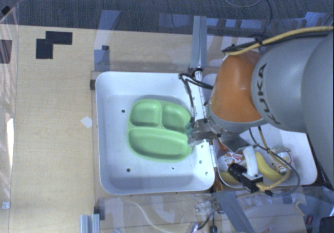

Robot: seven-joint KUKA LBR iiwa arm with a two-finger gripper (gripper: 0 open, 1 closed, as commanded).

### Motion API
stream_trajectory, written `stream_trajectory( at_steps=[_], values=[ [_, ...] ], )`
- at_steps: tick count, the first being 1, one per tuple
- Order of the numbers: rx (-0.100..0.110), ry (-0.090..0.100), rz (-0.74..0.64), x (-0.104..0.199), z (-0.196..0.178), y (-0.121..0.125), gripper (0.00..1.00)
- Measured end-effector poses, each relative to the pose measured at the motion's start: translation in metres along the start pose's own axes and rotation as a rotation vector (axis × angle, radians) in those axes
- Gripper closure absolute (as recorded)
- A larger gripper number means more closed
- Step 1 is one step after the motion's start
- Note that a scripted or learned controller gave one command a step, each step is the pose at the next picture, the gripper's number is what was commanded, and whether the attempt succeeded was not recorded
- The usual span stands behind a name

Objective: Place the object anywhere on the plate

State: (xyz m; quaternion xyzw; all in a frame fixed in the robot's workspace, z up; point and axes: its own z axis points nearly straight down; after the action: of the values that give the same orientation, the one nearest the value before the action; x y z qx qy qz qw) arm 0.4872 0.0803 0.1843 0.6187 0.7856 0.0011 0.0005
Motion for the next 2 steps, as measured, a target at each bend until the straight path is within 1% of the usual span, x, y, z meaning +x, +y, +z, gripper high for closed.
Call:
stream_trajectory(
  at_steps=[1,2],
  values=[
    [-0.002,-0.001,-0.138,-0.07,0.0,-0.016,1.0],
    [-0.003,-0.001,-0.209,-0.014,-0.012,0.052,1.0]
  ],
)
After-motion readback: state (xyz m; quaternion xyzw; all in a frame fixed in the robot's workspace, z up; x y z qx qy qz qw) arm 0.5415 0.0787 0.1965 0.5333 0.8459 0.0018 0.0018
